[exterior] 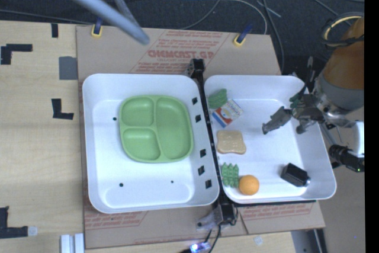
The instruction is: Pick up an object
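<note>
We take the right bin (308, 145) as our landmark. The gripper (287, 118) hangs over its upper right part, reaching in from the right rim, and its dark fingers (273, 124) stand spread apart with nothing between them.

No object is picked yet, and we have several to choose from. The black block (294, 175) lies nearest, toward the bin's lower right corner. The orange ball (249, 185) and a green toy (230, 173) sit at the lower left; the toast slice (230, 142), a small card packet (227, 112) and a green piece (217, 96) line the left wall.

We judge the black block the soundest target: it stands apart from the others. We should turn the fingers across its narrow side and come down straight, keeping off the bin's near wall.

The wrist is partly cut off at the frame's right, so the finger tips' height above the bin floor is hard to judge. The packet's print is too small to read.
</note>
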Controlling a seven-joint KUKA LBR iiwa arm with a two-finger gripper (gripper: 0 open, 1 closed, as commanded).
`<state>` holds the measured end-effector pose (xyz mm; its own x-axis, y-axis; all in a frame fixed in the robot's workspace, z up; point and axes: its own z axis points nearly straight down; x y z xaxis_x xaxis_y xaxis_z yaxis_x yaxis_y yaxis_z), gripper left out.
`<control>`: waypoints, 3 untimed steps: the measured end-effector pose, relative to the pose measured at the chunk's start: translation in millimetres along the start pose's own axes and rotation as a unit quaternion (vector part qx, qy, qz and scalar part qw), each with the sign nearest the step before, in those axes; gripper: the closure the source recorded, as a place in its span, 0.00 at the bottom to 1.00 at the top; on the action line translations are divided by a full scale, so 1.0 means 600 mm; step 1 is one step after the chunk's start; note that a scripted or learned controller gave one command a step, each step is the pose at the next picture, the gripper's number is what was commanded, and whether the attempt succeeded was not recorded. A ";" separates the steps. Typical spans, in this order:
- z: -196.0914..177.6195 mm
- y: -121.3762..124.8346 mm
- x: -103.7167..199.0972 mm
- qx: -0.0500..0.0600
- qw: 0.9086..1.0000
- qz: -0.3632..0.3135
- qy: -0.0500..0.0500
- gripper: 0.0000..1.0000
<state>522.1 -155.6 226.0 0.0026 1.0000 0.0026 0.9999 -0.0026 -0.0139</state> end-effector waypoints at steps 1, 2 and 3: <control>-0.011 0.004 0.001 -0.006 1.000 -0.002 -0.001 0.00; 0.062 -0.002 0.002 -0.004 1.000 -0.001 -0.001 0.00; 0.141 -0.009 -0.009 -0.004 1.000 -0.001 -0.001 0.00</control>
<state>515.6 -160.5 141.7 0.0008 1.0000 0.0005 1.0000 -0.0008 -0.0065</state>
